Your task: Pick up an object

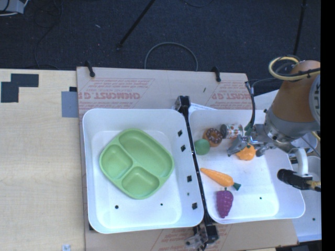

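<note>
A green divided plate (137,162), three compartments showing, lies slightly askew in the left white bin (99,213), on a bench fronted by a pale wooden surface (36,166). Cardboard sheeting printed with red lettering (120,90) backs both bins, and dark carpet with looping cables (172,54) fills the top of the view.

Right of the black divider (189,161) between the bins, the right white bin (288,208) holds a scatter of toy food. A green ball (201,147) sits against the bin's left wall, with a brown doughnut-like piece (213,136) just beside it toward the back. Nearer the front, an orange carrot (218,177) lies at a slant with its green tip pointing right, and a purple bunch of grapes (224,202) rests upright-lengthwise just below it, near but not touching.

The grey arm with its orange band (296,101) reaches in from the right, its gripper (242,146) low over the back of the right bin. A small orange object (245,152) sits right at the fingertips; metal parts crowd it, and the view is too coarse to tell whether the claw is spread or pinching it, or whether the object is off the bin floor. A small pale, multicoloured item (232,129) lies just behind the gripper.
</note>
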You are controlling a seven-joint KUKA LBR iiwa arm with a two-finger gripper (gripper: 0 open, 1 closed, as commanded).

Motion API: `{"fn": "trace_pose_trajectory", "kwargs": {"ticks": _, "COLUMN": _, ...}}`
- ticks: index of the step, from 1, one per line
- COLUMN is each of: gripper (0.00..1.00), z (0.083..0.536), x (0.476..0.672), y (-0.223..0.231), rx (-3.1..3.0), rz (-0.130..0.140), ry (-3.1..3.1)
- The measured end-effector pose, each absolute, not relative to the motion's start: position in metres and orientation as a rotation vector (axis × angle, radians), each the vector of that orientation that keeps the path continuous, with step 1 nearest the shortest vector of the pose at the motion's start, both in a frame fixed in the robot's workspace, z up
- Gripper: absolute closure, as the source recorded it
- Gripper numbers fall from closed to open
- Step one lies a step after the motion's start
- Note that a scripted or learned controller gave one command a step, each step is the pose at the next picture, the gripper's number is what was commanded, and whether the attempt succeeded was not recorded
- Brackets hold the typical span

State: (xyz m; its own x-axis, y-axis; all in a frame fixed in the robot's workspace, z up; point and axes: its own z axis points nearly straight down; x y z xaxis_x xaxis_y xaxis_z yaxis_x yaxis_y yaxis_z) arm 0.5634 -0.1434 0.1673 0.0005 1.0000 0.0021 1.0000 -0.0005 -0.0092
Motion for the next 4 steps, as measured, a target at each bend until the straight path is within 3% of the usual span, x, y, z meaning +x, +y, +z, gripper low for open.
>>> {"fn": "trace_pose_trajectory", "kwargs": {"ticks": 1, "gripper": 0.0, "z": 0.111, "x": 0.555, "y": -0.134, "rx": -2.215, "rz": 0.007, "ry": -2.215}}
{"fn": "trace_pose_trajectory", "kwargs": {"ticks": 2, "gripper": 1.0, "z": 0.125, "x": 0.556, "y": -0.136, "rx": -2.224, "rz": 0.004, "ry": -2.212}}
{"fn": "trace_pose_trajectory", "kwargs": {"ticks": 4, "gripper": 1.0, "z": 0.24, "x": 0.564, "y": -0.123, "rx": -2.221, "rz": -0.003, "ry": -2.225}}
